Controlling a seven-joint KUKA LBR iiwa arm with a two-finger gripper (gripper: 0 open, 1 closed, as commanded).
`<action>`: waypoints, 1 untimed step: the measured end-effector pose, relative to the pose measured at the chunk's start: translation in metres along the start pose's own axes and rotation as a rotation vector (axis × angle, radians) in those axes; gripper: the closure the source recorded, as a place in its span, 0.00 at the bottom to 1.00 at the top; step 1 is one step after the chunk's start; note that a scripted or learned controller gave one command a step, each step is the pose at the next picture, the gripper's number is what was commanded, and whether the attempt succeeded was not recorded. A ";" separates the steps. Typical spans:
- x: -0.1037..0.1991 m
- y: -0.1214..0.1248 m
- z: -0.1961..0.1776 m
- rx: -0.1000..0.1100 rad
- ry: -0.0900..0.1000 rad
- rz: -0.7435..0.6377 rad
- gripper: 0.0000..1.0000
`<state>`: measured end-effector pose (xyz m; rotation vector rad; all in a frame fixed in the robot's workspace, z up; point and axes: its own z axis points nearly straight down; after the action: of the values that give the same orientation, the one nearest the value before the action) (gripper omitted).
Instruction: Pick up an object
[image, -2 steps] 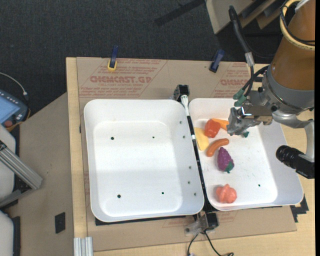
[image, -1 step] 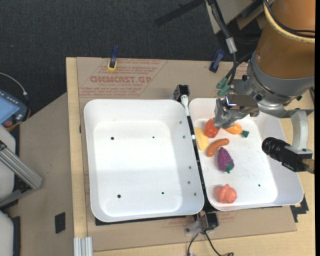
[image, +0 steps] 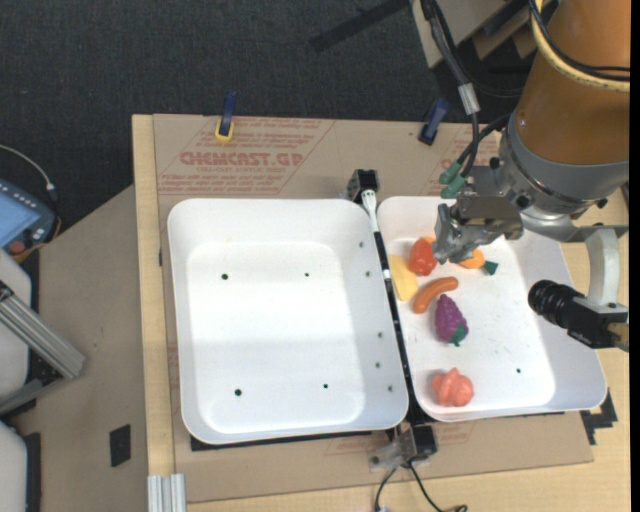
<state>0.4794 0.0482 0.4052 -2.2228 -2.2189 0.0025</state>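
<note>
The gripper (image: 447, 250) is lowered over the right bin (image: 530, 385); a red toy (image: 421, 257) sits at its nine o'clock. Whether the jaws are released or clenched cannot be told.

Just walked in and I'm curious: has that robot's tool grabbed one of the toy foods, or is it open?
Tool: low over the right bin, beside the red toy; open, shut or holding cannot be told.

Red print "CHEMCAST GP" on the brown cardboard sheet (image: 250, 157) under the bins.
</note>
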 end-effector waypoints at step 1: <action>0.009 0.000 -0.002 -0.003 0.000 -0.003 1.00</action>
<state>0.4794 0.0571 0.4076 -2.2211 -2.2229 -0.0007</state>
